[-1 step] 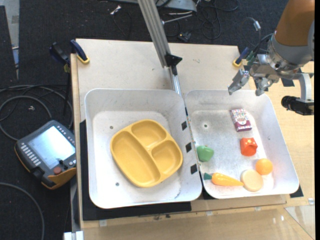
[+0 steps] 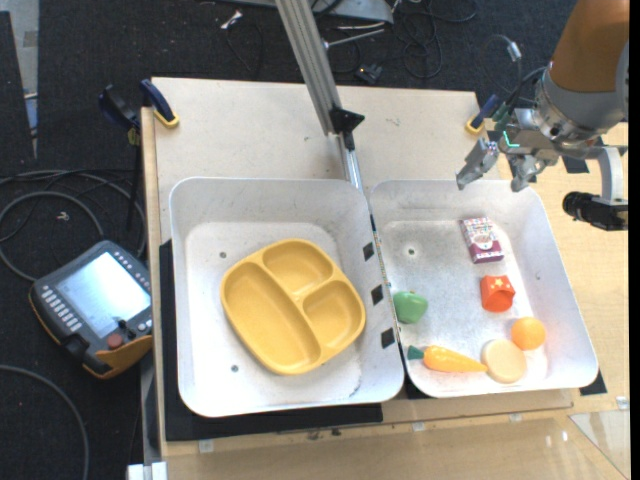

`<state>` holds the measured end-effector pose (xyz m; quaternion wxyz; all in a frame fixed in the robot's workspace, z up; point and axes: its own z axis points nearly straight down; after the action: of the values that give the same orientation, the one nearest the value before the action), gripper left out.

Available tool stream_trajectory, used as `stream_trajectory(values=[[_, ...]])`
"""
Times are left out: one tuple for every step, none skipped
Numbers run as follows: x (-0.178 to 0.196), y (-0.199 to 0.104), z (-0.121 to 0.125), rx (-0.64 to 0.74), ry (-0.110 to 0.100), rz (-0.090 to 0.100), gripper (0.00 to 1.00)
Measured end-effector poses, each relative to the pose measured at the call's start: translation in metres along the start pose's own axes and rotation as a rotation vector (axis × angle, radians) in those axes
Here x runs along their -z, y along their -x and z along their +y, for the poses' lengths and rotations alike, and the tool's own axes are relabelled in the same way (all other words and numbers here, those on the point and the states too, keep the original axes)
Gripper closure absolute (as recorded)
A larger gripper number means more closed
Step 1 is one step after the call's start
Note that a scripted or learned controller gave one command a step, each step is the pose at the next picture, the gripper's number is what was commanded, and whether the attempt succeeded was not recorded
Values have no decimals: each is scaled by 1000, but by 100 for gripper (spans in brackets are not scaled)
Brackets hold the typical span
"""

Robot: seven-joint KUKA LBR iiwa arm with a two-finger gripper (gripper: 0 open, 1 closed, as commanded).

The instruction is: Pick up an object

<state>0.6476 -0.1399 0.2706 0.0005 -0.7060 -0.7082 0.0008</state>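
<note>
Tool (image 2: 497, 171) spread and bare, poised above right bin's (image 2: 560, 268) far rim for a descent. Nearest candidate, small pink carton (image 2: 482, 239), flat just below; red block (image 2: 497, 292) beyond it.

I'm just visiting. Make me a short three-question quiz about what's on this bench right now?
1. True or false: the yellow divided plate lies in the same bin as the carrot.
2. Which toy lies nearest the gripper? A) small pink box B) green toy C) orange ball
3. Fill in: the gripper hangs over the right bin's ____ edge.

Key: 1 false; 2 A; 3 far.
</note>
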Motion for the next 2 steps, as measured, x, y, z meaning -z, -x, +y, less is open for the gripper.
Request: stream_trajectory(values=[[-63, 5, 1, -4, -4, 1, 0], [-110, -2, -3, -4, -3, 1, 0]])
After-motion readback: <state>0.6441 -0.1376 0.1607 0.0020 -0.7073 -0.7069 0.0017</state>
